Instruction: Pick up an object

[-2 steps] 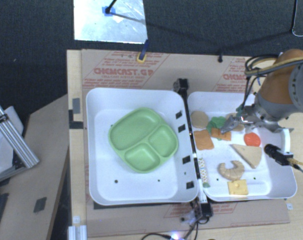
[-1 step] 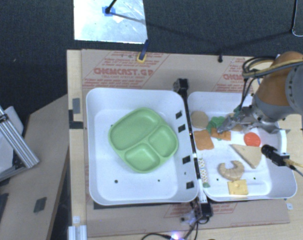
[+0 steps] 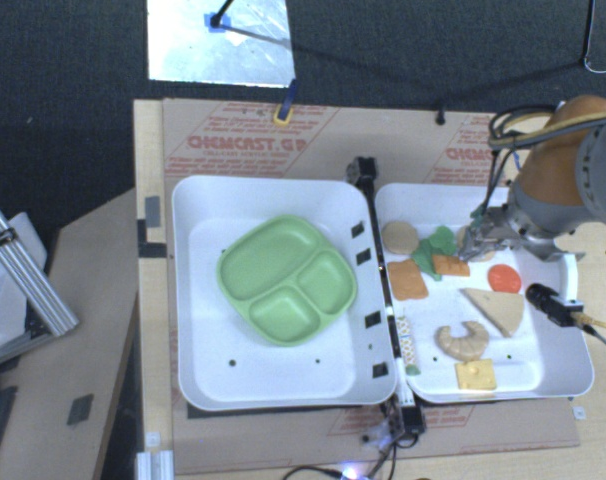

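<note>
The small orange cracker (image 3: 450,265) lies in the right bin (image 3: 563,368), beside the green leaf (image 3: 436,240). The end effector (image 3: 480,240) sits just above it; whether it grips anything I cannot tell. Best to descend squarely, avoiding the leaf

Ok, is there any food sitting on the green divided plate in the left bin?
No, the green divided plate in the left bin carries nothing; the food pieces, such as the croissant, lie in the right bin.

I can't make out the end effector (image 3: 480,240) fingers (too small, blurred), and the arm (image 3: 568,173) runs off the right edge.
</note>
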